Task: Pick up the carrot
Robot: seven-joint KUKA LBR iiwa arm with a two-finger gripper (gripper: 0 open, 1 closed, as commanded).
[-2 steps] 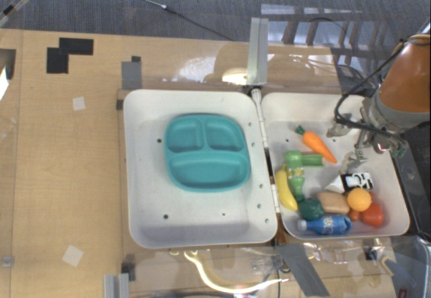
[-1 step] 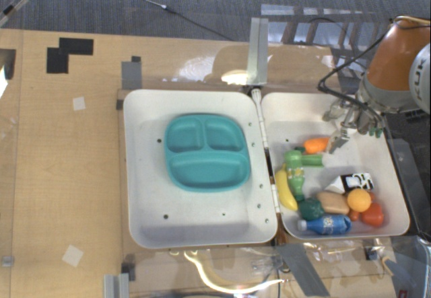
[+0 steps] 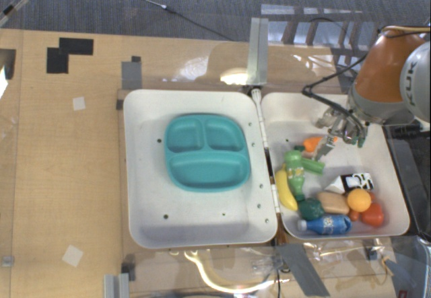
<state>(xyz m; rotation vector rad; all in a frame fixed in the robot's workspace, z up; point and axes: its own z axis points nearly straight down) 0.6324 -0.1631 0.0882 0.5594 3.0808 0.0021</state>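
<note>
Carrot: the small orange plastic carrot point(image 3: 312, 144) lies in the upper middle of the right white bin point(image 3: 399, 185), right of frame centre, partly hidden by the gripper.
Gripper: the metal two-finger gripper point(image 3: 331, 144) hangs over the carrot's right end; whether it is spread or closed, I cannot tell.
Crowding: a green plastic vegetable point(image 3: 302, 163) sits just beside the carrot, with a yellow banana point(image 3: 285, 191) below it; a descent slightly off could nudge or catch those instead.
Lookalike: an orange ball-shaped fruit point(image 3: 359, 200) lies lower right, well apart; mistaking it seems unlikely.
Slip: the carrot looks smooth and tapered, so an end grip may squeeze it out.
Left bin: the teal divided plastic tray point(image 3: 206, 153) is clear of trouble.
</note>
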